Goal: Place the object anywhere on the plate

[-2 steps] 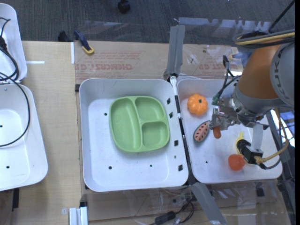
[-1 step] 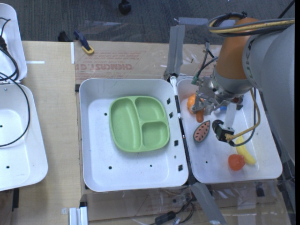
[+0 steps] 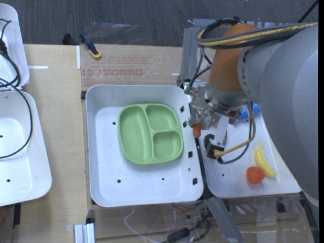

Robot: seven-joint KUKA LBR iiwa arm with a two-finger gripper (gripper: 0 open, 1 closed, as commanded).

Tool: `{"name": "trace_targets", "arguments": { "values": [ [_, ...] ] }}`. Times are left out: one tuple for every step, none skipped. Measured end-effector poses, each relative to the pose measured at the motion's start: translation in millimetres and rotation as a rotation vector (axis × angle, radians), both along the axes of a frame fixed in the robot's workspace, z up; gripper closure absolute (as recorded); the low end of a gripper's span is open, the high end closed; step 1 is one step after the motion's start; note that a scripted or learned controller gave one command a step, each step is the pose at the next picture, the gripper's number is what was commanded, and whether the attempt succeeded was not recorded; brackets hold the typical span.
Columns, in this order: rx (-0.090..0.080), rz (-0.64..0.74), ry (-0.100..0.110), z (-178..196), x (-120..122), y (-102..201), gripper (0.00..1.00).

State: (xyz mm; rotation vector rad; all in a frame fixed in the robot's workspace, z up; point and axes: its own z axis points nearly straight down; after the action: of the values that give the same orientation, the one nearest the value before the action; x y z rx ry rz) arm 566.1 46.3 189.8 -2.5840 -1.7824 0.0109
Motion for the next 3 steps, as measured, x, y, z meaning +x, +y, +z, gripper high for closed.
{"name": "trace_targets", "arguments": {
  "values": [
    [-0.001,-0.001,0.0,0,0,0,0.0],
    [-0.005,-0.575,-0.004,12,-9,51,0.0],
    [-0.005,-0.711,-0.002,0,-6,-52,0.0]
  ]
}}
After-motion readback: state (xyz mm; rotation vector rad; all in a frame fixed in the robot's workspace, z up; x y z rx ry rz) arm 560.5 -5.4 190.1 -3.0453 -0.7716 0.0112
